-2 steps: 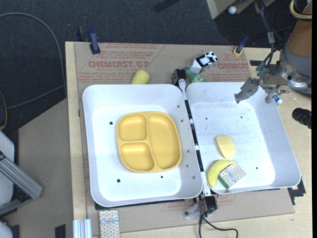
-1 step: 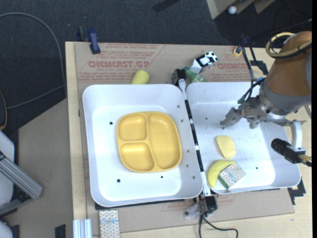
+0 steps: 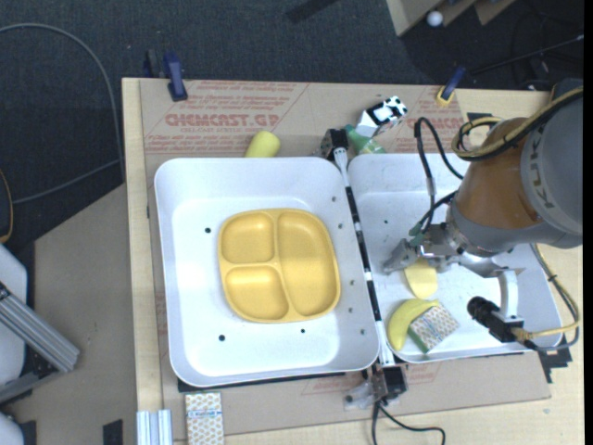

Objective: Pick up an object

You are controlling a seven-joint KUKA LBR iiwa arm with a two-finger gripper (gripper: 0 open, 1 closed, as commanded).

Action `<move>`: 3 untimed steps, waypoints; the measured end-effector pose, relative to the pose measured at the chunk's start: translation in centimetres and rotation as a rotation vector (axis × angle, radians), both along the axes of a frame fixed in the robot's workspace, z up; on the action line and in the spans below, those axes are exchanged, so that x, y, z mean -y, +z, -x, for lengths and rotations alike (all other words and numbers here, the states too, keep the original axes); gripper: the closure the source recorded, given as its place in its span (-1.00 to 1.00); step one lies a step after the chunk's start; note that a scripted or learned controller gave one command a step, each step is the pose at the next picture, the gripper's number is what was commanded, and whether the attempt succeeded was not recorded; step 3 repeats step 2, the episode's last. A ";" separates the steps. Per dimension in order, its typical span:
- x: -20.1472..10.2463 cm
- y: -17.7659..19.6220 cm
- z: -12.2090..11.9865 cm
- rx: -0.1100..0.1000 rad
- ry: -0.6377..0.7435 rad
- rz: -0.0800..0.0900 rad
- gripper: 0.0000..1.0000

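The robot arm (image 3: 556, 179) is showing as a thick, rounded grey casing at the right edge, smooth and slightly glossy. Below it, an orange band (image 3: 496, 179) is wrapping the arm above the wrist (a warm, burnt orange, catching light along its left side). Black cables (image 3: 428, 160) are looping out from the band's upper left, with a yellowish coil (image 3: 474, 135) sitting among them. Under the band, a silver-grey metal wrist piece (image 3: 473, 253) is narrowing toward the gripper (image 3: 408, 256), whose parts are looking pale, metallic and small.
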State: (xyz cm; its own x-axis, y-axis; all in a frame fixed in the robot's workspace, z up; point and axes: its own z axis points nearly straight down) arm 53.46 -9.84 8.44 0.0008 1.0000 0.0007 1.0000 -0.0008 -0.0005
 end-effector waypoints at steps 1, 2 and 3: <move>0.0 1.0 0.0 0.002 -0.001 0.001 1.00; -9.0 10.1 -6.4 0.002 0.003 -0.001 1.00; -9.0 10.1 -6.4 0.002 0.003 -0.001 1.00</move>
